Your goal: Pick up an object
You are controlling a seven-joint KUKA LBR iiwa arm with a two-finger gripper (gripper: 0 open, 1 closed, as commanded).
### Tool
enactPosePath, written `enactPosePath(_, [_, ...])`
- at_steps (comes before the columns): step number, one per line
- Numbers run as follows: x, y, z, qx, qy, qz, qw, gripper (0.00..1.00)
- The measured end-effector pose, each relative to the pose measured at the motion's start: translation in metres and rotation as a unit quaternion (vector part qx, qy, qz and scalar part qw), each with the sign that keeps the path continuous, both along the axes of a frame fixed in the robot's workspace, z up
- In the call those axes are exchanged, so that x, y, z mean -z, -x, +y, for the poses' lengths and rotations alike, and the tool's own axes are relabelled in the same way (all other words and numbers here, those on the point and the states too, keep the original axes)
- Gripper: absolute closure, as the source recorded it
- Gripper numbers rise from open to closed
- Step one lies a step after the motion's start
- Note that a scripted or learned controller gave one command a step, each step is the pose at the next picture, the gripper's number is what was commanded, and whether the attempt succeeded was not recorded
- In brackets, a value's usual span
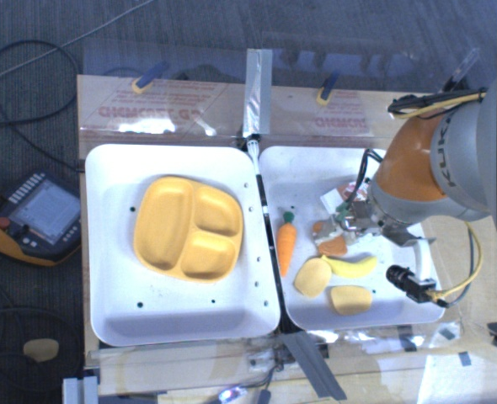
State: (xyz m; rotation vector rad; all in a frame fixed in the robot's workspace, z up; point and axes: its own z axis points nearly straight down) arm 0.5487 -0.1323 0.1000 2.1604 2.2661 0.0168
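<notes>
The right bin [316, 162] holds a toy carrot [286, 242] along its left wall, a pale yellow rounded piece [312, 277], a small banana [351, 265], a yellow block [350, 299] and an orange wedge [333, 246]. A smaller orange-brown bit [318, 225] lies just above the wedge. My gripper [350, 215] reaches down from the right into the middle of this bin, right above the wedge and the banana. A white tag-like piece [331, 200] and something red [350, 191] sit close by its tip. The arm's body hides the bin's right part.
In the left bin [105, 225] lies a yellow divided plate [188, 227]. A grey metal strip [258, 91] runs up from between the bins. A pendant controller [38, 217] rests on the floor at the far left.
</notes>
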Motion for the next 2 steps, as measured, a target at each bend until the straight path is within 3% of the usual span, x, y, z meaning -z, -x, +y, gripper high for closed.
enactPosePath(1, [-0.083, 0.036, 0.067, -0.109, 0.0001, 0.009, 0.994, 1.0])
enactPosePath(2, [-0.118, -0.029, 0.079, -0.047, 0.0011, 0.009, 0.9988, 1.0])
